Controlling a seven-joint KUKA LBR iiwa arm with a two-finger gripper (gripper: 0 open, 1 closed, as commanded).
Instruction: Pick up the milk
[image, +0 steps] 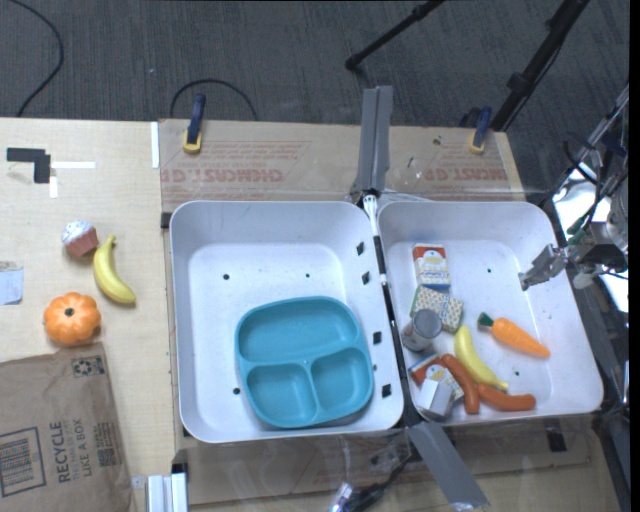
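Cardboard under our bins reads CHEMCST backwards; a box (55, 440) says RECYCLE. Our milk carton (431, 267) lies in the right bin (560, 400), while our gripper (540, 268) hangs open, holding nothing.

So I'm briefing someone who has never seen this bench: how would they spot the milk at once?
Look in the right-hand white bin, at its back left part near the divider between the two bins. The milk is a small upright carton, white with an orange-red top and a blue patch on its face. Its neighbours are a checkered packet, a grey can and a banana; it alone is a tall boxy carton.
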